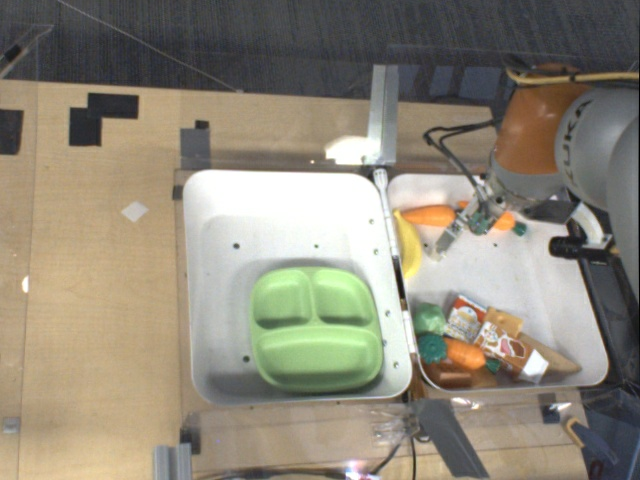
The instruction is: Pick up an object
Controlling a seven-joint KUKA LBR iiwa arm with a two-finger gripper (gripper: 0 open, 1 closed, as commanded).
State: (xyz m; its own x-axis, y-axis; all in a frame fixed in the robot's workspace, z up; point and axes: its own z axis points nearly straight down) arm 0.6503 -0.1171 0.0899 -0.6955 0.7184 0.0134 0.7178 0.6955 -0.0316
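Gripper (pixel 452 236) sits in the right bin (pixel 560 298), near its back-left corner, just beside the carrot (pixel 428 215) and banana (pixel 408 248) against the divider wall. Can't tell whether the claw is apart or together. Open floor mid-bin; snack packets (pixel 490 340) crowd the front edge. Green tray (pixel 316 328) sits in the left bin (pixel 230 228).

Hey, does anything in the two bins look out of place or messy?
Nothing is spilled or visibly damaged. The green tray lies flat in the left bin. In the right bin, most items are heaped in the near corner, and a banana lies against the wall between the bins. The gripper hangs near the carrot.
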